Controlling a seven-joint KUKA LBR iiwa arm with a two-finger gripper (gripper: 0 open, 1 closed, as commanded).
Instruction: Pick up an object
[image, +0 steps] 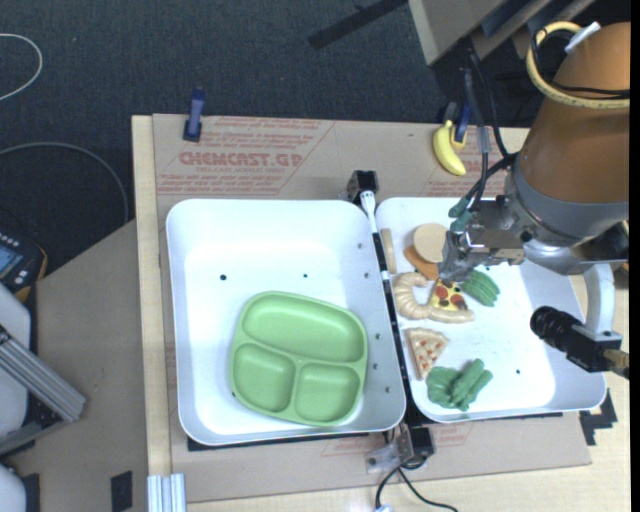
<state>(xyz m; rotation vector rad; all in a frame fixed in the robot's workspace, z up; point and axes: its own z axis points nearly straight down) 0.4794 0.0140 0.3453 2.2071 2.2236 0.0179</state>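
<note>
**Arm low over the right bin's toy food**

At the left of the frame, the left bin (190, 300) holds a green divided plate (298, 356), lying flat in its lower middle part. The desk (160, 200) beneath shows printed cardboard along its upper edge, with a blue clip (194, 114) at its upper left.

Right of centre, the right bin (530, 380) carries the pieces to be picked. A round tan cookie (428, 241) lies near the bin's upper left. Below it is a pale pretzel-like piece (409, 295), touching a pizza slice (449, 301) with red and green toppings. A green piece (483, 288) lies just right of that slice. Lower down sits a waffle wedge (427, 350), and below it a leafy green cluster (459, 384).

A yellow banana (448, 149) rests on the desk above the right bin.

The hand (460, 262) hangs just above the pizza slice, between the cookie and the green piece. Whether its fingers are spread or pressed together cannot be told.
</note>
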